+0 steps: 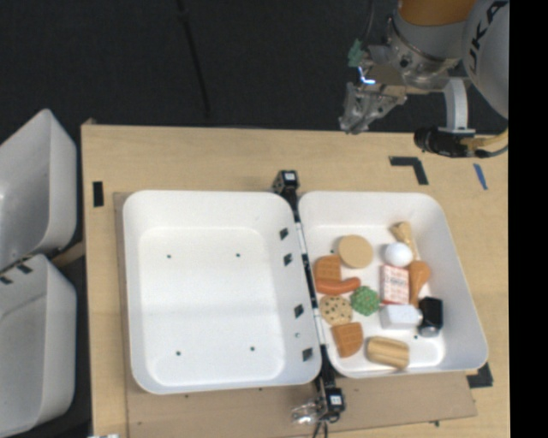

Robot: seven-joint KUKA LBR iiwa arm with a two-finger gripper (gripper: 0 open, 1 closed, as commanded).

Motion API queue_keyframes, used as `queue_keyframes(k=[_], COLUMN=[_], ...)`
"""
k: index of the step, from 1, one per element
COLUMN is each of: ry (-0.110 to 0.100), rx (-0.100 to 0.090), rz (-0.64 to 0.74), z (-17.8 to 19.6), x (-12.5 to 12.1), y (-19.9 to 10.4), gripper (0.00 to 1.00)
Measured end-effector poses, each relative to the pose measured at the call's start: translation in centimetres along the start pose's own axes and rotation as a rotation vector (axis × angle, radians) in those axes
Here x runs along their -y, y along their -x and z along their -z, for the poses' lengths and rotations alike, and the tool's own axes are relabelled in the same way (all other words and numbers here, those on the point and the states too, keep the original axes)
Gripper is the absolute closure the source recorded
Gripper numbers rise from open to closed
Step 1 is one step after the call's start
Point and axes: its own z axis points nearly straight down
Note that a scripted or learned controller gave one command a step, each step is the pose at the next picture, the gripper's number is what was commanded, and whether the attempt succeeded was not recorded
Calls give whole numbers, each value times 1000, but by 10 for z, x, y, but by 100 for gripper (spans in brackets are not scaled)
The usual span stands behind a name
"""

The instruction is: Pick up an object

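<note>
**Arm Hung High Over the Bench's Far Edge, Toys Untouched in the Right Bin**

The gripper (360, 115) hung at the top of the view, over the far edge of the wooden bench (214, 154) and well apart from both bins. Nothing showed beneath its tip; how it was set could not be told from this slanted view. Above it sat the grey wrist with its orange band (432, 10).

Every object lay in the right bin (458, 257), crowded toward its middle and near side. A tan round disc (354, 251) lay beside a white ball (396, 254). Behind the ball rested a small beige piece (402, 233). Left of centre was an orange-brown slab with a red sausage shape (338, 286) across its near edge. Below that lay a speckled cracker (335, 309), a green bumpy piece (366, 300) and an orange wedge (348, 339). A red-and-white carton (395, 284) lay flat, with an orange cone-like piece (419, 280) on its right. A white block (399, 316) touched a black object (430, 314). A tan loaf-shaped roll (387, 352) lay nearest the front wall.

The left bin (137, 257) adjoined the right one along a hinged centre seam.
</note>
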Motion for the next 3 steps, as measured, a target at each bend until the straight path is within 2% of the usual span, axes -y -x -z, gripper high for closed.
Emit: queue_keyframes(k=[1,2,3], ry=[4,-31,-12], rx=[3,1,1], rz=[-1,-7,-2], z=[170,21,65], x=[7,2,0], y=[17,10,-4], gripper=[100,100,100])
